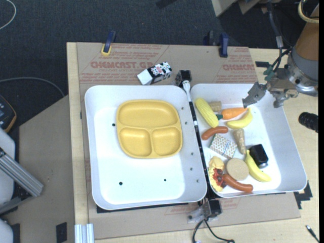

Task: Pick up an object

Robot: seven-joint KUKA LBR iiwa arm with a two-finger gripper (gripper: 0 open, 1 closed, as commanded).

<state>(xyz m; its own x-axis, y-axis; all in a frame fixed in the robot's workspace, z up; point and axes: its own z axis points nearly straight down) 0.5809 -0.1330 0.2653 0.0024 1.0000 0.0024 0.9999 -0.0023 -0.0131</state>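
Spread apart and holding nothing, the grey two-finger gripper's (264, 96) fingers hang at the frame's upper right over the right-hand shallow white bin (288, 135) — nothing picked yet — near the orange plastic carrot (234, 113).

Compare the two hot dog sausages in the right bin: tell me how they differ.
The upper sausage lies mid-bin between the corn cob and the checkered wedge; the lower sausage lies at the near rim by the pizza slice. The upper one tilts up to the right, the lower one down to the right. Both are reddish-orange with rounded ends.
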